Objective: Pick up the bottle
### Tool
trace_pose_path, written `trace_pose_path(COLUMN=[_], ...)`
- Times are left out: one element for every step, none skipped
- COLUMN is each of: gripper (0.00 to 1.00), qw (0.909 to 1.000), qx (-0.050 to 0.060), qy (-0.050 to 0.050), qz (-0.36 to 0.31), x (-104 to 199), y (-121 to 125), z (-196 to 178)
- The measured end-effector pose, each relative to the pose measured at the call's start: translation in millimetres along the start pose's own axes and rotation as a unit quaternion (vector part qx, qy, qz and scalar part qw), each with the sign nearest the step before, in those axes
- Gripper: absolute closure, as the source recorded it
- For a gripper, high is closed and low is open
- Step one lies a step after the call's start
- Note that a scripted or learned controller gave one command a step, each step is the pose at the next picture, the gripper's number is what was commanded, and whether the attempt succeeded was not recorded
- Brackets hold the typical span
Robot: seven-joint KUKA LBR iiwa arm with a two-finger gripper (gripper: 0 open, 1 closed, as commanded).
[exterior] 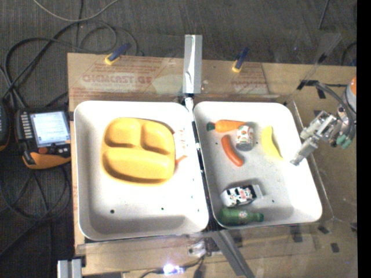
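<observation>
Seen from the fixed camera above, slanting down on the surface (81, 74) and its two bins.

Left bin (93, 213): carrying a yellow divided tray (139, 150), lying flat toward the upper middle, with a small orange-and-white piece (182, 146) just beside its right edge. Nothing here that the task calls for.

Right bin (301, 207): holding the clutter. Near the top, an orange carrot (227, 125) lying crosswise; just below it a small printed can (244, 136), a red-orange sausage-like piece (232, 151) slanted to its left, and a yellow banana-like piece (271, 142) to its right. Lower down, a black-and-white printed pack (240, 194). Just below that, the green bottle (240, 215), lying on its side along the bin's front wall, close to the front left corner. Probably a hard spot to reach: wall on one side, pack just beside on the other, so little room for fingers to straddle it.

Pincer (297, 158) entering from the right, hanging over the right bin's right rim, tilted down and leftward as though aimed into the bin. Gripping nothing; open or closed, cannot tell, with the tip reading as a single pale bar. Well apart from the bottle, and nearer the banana-like piece than the target. Judged as an early approach: travel toward the front left corner not yet made, descent and grasp not yet begun.
</observation>
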State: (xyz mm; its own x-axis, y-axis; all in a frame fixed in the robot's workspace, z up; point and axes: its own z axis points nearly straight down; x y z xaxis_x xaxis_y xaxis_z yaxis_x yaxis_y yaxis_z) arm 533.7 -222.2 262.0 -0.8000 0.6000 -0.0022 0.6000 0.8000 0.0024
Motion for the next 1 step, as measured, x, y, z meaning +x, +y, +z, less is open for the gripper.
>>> trace_pose_path(gripper=[0.0], qw=[0.998], qx=[0.001], qy=[0.001], qz=[0.064], x=[39.4], y=[-30.1], z=[87.9])
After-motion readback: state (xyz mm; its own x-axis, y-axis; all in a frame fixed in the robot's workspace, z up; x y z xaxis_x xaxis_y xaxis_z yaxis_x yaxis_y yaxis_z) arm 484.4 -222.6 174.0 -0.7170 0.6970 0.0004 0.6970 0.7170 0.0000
